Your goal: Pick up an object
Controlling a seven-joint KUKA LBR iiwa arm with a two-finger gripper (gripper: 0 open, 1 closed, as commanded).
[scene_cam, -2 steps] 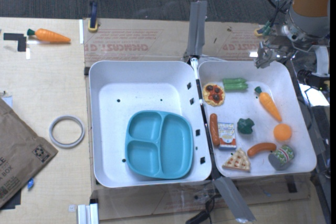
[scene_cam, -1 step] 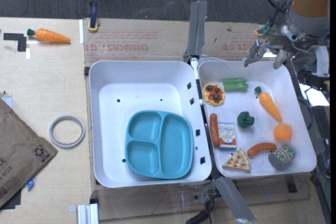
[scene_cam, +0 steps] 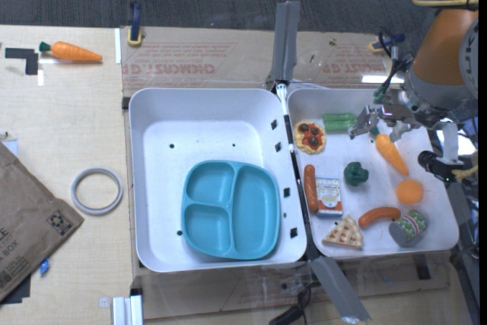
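Observation:
My gripper [scene_cam: 378, 125] hangs in the back of the right bin [scene_cam: 449, 236], right over the upper end of an orange toy carrot [scene_cam: 391, 154] that lies slanted on the bin floor. The fingers stand open on either side of the carrot's top, and nothing is lifted. Other toys share this bin: a small round pizza [scene_cam: 310, 135], a green pod [scene_cam: 339, 121], a broccoli piece [scene_cam: 355, 173], a red sausage [scene_cam: 310, 188], a small carton [scene_cam: 329, 196], an orange ball [scene_cam: 409, 191], a second sausage [scene_cam: 378, 216], a pizza slice [scene_cam: 343, 233] and a green patterned can [scene_cam: 409, 227].
The left bin [scene_cam: 152, 164] holds a teal divided plate [scene_cam: 230, 209]. On the bench to the left lie another carrot [scene_cam: 70, 52], a tape ring [scene_cam: 97, 189] and a cardboard box [scene_cam: 23, 228]. A grey divider post [scene_cam: 285, 42] stands between the bins at the back.

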